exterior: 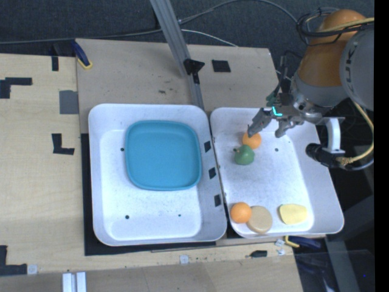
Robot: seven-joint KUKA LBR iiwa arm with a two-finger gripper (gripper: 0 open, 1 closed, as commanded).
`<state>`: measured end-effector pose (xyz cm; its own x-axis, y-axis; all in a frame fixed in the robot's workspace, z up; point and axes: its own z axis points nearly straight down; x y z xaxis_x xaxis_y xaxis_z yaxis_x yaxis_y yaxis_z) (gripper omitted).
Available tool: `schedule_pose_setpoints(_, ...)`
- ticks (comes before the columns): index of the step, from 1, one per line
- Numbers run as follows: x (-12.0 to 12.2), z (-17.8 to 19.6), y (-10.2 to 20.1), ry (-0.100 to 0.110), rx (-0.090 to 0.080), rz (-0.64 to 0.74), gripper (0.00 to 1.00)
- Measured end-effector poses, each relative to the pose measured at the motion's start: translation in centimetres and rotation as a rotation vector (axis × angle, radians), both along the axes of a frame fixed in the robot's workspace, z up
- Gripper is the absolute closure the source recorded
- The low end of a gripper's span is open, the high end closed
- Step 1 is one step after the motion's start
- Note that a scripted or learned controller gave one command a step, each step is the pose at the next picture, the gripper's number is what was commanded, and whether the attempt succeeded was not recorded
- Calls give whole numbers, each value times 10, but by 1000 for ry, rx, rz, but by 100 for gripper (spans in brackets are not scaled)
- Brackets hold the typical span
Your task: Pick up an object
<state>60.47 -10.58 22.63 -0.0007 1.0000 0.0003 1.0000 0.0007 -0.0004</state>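
Down at the right bin's (316, 181) front edge I've got an orange ball (240, 212), tan disc (260, 219), yellow piece (293, 213). Gripper (270, 126) spread open, empty, over another orange ball (252, 141) near the back edge.

The two bins (152, 115) look like smooth white plastic with a faint speckle, and the blue plate (163, 154) is matt plastic. The surface (36, 163) is bare, dull wood-like board; the slanted bar (173, 29) is brushed metal.
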Motion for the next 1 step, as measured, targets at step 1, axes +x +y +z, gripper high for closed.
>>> schedule_pose_setpoints(1, 0, 0, 0, 0, 0, 0, 0)
